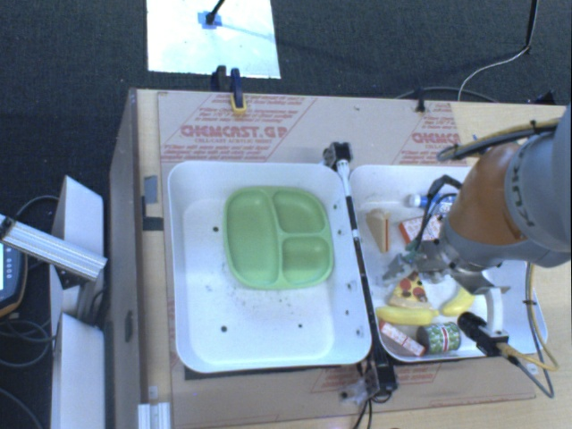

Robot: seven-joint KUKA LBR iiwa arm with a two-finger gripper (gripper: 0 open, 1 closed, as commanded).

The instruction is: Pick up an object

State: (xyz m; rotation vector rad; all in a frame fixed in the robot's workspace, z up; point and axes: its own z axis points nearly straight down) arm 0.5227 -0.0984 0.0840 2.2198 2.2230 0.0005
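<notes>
Camera view, looking down at a slant on two white bins. Left bin: holds a pale green divided plate with three compartments, lying flat near the middle. Right bin: crowded with small toy food. Near its front edge, a yellow banana, lying on its side, long and slightly curved. Just above it and touching, a pizza slice with red dots. Farther back, a tan wedge-shaped piece beside the divider. At the front, a green can on its side, with a small red-and-white packet to its left. Another yellow piece right of the banana, partly hidden under the arm.

Gripper low over the right bin, reaching in from the right, directly above the pizza slice and just behind the banana. Open or closed: cannot tell, too dark and blurred. Nothing visibly held. Grey arm with orange band covering the bin's right half.
</notes>
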